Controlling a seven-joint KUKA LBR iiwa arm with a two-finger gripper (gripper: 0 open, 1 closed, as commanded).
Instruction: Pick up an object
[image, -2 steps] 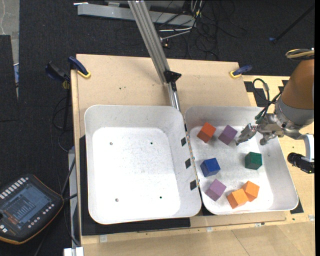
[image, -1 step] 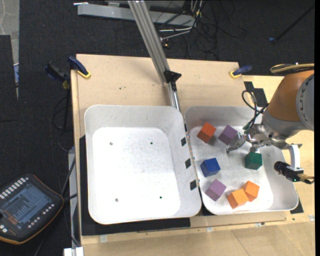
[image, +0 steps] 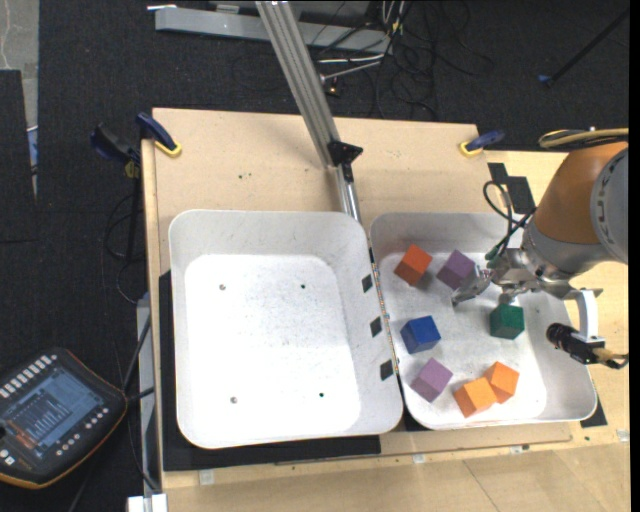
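In the right bin (image: 570, 400), at the right of the frame, the gripper (image: 492, 291) hangs with fingers spread apart just above a dark green cube (image: 507, 321), a small matte block lying right of the blue cube (image: 420, 333) and below the purple cube (image: 457, 268).

six blocks (image: 421, 333) lie in the right bin (image: 570, 405).
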